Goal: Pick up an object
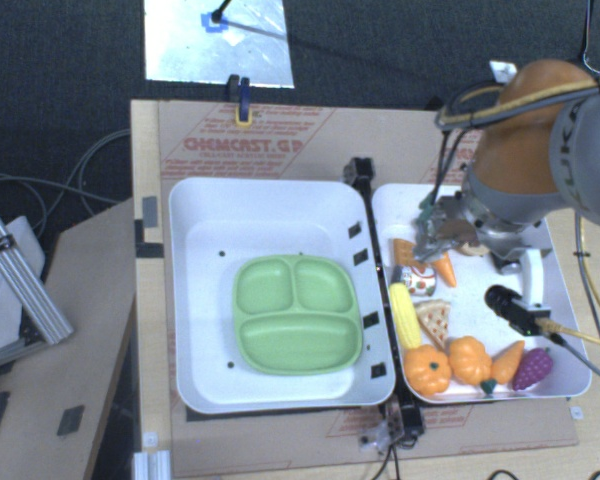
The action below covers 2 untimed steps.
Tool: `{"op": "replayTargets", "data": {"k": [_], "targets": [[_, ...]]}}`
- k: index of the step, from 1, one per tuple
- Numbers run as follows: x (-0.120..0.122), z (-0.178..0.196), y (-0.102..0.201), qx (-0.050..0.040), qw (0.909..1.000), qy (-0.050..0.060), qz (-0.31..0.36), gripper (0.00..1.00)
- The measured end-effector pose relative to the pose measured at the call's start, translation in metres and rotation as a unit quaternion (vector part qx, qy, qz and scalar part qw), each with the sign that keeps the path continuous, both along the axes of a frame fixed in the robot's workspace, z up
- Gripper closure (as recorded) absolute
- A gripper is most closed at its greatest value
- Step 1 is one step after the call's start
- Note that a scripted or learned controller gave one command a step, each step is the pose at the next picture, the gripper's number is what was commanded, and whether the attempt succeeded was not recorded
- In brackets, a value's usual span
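The right bin [565,353] holds toy foods. My gripper [432,236] hangs low over that bin's far left part. Right under and beside it lie a small carrot [445,269], an orange piece [405,252] and a small red and white item [420,284]. Nearer the front are a yellow corn cob [403,314], a pizza slice [436,320], two orange pumpkins [428,369] [470,359], another carrot [507,359] and purple grapes [533,367]. I see nothing lifted off the bin floor.
The left bin [200,228] holds a green divided plate [298,314]. A black divider with clips [372,268] runs between the bins. The arm's grey and orange body [540,148] covers the right bin's far side.
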State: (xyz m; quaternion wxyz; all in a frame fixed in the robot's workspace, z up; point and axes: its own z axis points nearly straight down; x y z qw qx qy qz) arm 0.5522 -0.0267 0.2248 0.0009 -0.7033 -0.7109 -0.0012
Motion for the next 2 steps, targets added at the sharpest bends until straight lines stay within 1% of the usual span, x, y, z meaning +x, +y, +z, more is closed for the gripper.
{"op": "replayTargets", "data": {"k": [1,2], "targets": [[0.0008,0.0095,0.0187,-0.001,1.0,-0.001,-0.001,1.0],[0.0034,0.0043,0.0116,-0.0017,1.0,0.0,-0.005,1.0]]}}
